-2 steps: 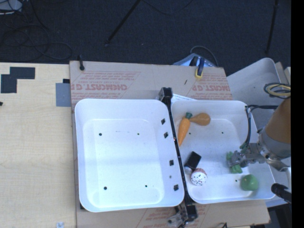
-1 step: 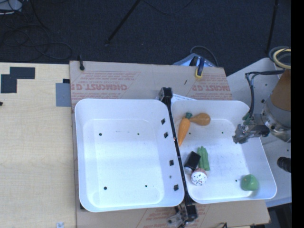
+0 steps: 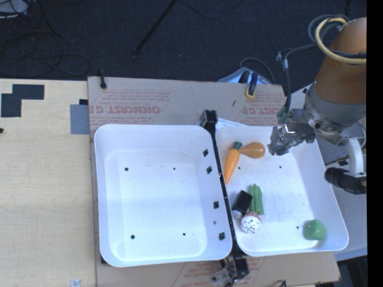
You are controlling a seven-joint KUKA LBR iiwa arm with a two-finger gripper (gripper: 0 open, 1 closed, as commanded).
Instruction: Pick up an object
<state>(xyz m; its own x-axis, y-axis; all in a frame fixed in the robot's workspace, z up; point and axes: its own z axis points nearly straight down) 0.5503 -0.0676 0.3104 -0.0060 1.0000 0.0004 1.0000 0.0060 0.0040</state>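
The right bin (image 3: 311, 178) holds several objects. An orange carrot (image 3: 231, 162) lies near its left wall, with an orange oval piece (image 3: 253, 150) just right of the carrot's green top. A black block (image 3: 242, 201) and a green ridged piece (image 3: 257, 199) lie lower down, above a white speckled ball (image 3: 251, 224). A green ball (image 3: 314, 229) sits in the near right corner. My gripper (image 3: 280, 143) hangs over the bin's far part, just right of the oval piece, with nothing seen between its fingers.
The left bin (image 3: 157, 193) adjoins the right one along a black divider (image 3: 216, 172). Both stand on a cardboard sheet (image 3: 155, 103). The arm's grey and orange body (image 3: 341, 70) rises at the right, with cables behind.
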